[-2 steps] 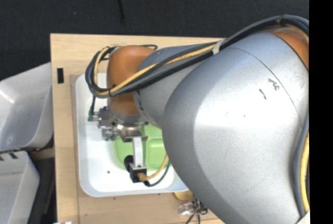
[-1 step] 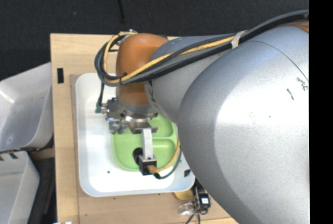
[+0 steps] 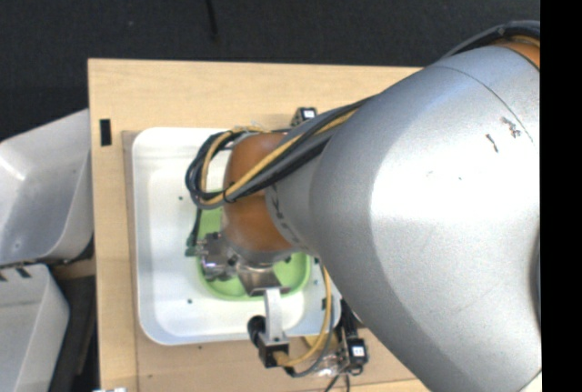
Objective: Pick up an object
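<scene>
A light green object (image 3: 227, 283) lies in the white bin (image 3: 164, 226), mostly covered by the arm; only its left and lower edges show, plus a strip on the right near the wrist. The arm's orange band (image 3: 250, 199) and wrist hang straight over it. The gripper (image 3: 227, 265) points down at the green object, and its metal parts sit against the object's top. The wrist hides whether anything is between the fingers.
The grey arm body (image 3: 436, 226) fills the right half of the view and covers the bin's right side. Cables (image 3: 218, 165) loop over the wrist. A second white bin (image 3: 41, 190) sits at the left. The wooden bench (image 3: 182, 90) surrounds both.
</scene>
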`<action>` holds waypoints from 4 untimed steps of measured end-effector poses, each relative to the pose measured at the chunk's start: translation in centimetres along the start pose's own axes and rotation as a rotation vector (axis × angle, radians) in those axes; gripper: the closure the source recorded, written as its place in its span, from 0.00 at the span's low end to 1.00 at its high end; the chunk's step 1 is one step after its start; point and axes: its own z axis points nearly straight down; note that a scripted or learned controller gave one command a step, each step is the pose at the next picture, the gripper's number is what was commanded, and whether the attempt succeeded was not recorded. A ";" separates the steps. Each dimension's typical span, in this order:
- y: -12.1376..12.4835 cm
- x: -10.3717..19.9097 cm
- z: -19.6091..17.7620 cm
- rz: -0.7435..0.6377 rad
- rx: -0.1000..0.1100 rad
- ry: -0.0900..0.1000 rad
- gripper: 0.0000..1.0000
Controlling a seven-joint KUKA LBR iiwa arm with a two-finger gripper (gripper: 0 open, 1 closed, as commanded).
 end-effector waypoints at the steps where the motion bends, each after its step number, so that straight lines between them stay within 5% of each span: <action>1: 0.3 -1.2 -12.4 -0.005 -0.005 0.004 1.00; 2: 0.1 4.6 -18.0 -0.011 0.001 0.003 1.00; 3: 8.5 4.2 -2.0 -0.002 0.000 -0.001 1.00; 4: 8.6 3.5 -5.4 -0.004 0.010 -0.002 1.00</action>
